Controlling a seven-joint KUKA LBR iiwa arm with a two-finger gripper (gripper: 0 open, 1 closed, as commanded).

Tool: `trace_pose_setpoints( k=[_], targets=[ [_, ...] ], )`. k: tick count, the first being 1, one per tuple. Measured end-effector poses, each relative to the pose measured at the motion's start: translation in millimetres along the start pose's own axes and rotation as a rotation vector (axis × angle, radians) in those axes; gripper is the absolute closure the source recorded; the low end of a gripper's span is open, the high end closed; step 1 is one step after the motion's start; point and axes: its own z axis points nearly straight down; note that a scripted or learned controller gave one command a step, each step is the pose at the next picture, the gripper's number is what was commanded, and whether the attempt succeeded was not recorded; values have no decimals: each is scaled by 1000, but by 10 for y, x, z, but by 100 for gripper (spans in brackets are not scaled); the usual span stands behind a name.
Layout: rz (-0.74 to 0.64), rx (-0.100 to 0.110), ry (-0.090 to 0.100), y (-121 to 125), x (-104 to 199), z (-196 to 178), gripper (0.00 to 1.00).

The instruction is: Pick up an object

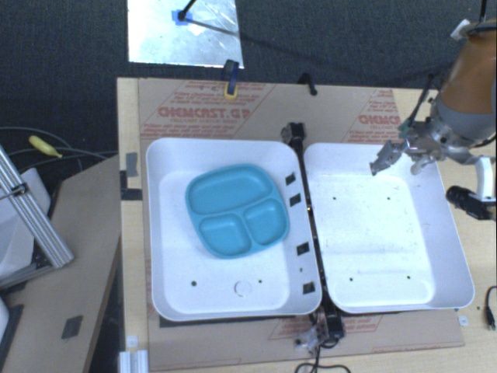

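A blue plate (235,219) with three compartments lies flat in the middle of the left bin (167,286). My gripper (400,162) hangs over the far right part of the right bin (388,278), well to the right of the plate. Its two fingers (382,162) stand apart, open, with nothing between them. The grey wrist with its orange band (474,76) rises above it at the right edge.
A faint clear ring (243,287) lies near the left bin's front wall. Black clips (301,249) line the seam between the bins. Both bins rest on a cardboard sheet (210,111). A shiny foil sheet (182,22) lies behind the bench.
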Motion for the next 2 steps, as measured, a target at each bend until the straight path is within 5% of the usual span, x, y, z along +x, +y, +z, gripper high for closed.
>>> trace_pose_setpoints(
  k=[1,2],
  targets=[
    [3,3,1,-446,61,17,0],
    [-14,-5,6,-288,1336,-379,0]
  ],
)
